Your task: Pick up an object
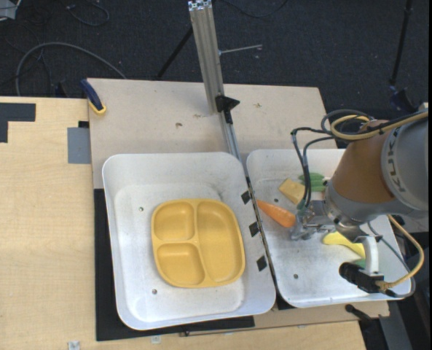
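Reaching in from the right, the arm [372,173] hangs low over the right bin [303,286], its orange band above the wrist. The gripper [301,230] sits close to the bin floor near the bin's middle. Whether it is clenched or released cannot be told from this angle, and nothing shows clearly in its grasp. A carrot [275,213] lies on the floor just left of the gripper, slanting from the bin's left wall down toward it. Its near end reaches the gripper, though contact cannot be judged. A pale yellow block [291,189] rests just behind the carrot, and a green piece [316,181] lies beside that, partly hidden by the arm. A yellow banana [344,242] lies to the gripper's right, under the arm. In the left bin [124,195] a yellow tray [198,243] with three compartments lies flat near the middle, well apart from the gripper. A metal post [208,57] rises from the bench [157,115] behind the bins.
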Robot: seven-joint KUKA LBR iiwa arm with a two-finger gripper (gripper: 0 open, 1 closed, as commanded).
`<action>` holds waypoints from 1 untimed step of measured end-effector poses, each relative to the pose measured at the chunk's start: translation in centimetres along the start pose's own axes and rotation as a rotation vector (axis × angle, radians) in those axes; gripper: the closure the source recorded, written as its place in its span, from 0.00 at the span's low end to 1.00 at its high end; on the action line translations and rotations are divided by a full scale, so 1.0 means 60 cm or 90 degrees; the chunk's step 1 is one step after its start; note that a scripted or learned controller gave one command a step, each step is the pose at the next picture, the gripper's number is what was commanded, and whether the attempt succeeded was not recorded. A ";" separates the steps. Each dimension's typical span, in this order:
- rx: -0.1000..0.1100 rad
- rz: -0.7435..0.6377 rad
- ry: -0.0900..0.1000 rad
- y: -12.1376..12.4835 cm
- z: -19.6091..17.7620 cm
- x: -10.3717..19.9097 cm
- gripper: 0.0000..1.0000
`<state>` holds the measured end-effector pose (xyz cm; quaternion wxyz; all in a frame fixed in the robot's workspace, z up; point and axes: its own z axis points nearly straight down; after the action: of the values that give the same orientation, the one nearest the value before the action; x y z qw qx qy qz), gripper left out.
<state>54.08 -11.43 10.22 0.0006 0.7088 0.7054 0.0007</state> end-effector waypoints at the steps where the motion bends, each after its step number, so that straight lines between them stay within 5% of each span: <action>1: 0.001 -0.004 0.000 -0.003 -0.092 0.015 1.00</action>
<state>53.93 -10.50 15.71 0.0001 0.7068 0.7074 0.0003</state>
